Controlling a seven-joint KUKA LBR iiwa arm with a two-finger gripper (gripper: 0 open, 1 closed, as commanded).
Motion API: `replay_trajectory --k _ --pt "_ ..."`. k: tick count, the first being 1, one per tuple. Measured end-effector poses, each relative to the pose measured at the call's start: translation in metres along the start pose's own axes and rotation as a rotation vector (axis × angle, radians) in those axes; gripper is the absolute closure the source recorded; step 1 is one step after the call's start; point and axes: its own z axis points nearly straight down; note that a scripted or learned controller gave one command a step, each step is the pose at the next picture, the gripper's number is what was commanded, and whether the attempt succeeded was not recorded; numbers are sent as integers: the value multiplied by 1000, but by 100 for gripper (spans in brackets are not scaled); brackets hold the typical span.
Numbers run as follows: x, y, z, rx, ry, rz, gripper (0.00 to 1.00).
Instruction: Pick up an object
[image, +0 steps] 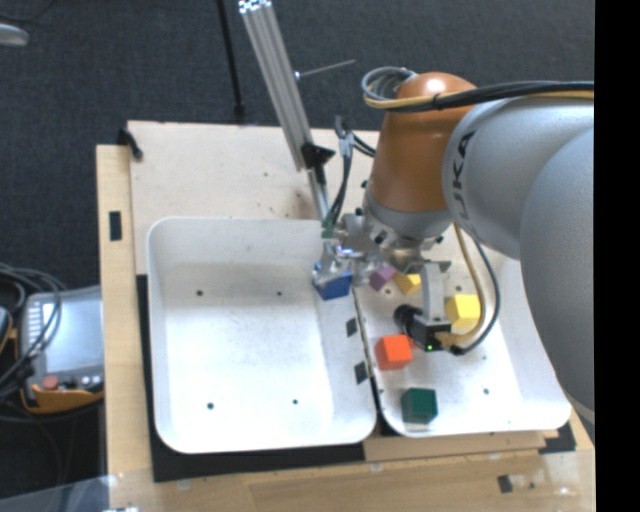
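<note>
Claw: the claw (339, 262) hangs low over the wall that the two bins share; I cannot tell whether it is open or closed, as the wrist covers it from above.
Task thing: a blue block (333, 286) sits directly under the claw, touching it or almost. Whether it is gripped or only lies against the wall, the view does not decide.
Why it is there: in my judgement the block lies at the shared wall, so the claw has to come down very close to the rim, and that makes a clean grasp harder.
Other blocks: a small purple block (381, 277) and a small yellow block (407, 284) lie just to the right of the claw. A bigger yellow cube (463, 308) is further right. An orange cube (394, 351) is below and right, and a green cube (419, 405) lies beyond it, near the front rim.
Bins: all the other blocks are in the right bin (500, 390). The left bin (240, 340), on the other side of the claw, shows bare white floor with some dark specks.
Surface: a pale wooden bench (200, 170) carries both bins.
Room: dark carpet floor (100, 60) around; an aluminium rail (280, 80) rises slanted behind the claw; far left stands a grey box with a screen (60, 345).
</note>
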Motion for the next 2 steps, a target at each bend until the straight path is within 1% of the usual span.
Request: replay_trajectory --k 1,2 --pt "49 -20 7 1 0 -1 100" --pt "47 -20 7 -1 0 6 0"
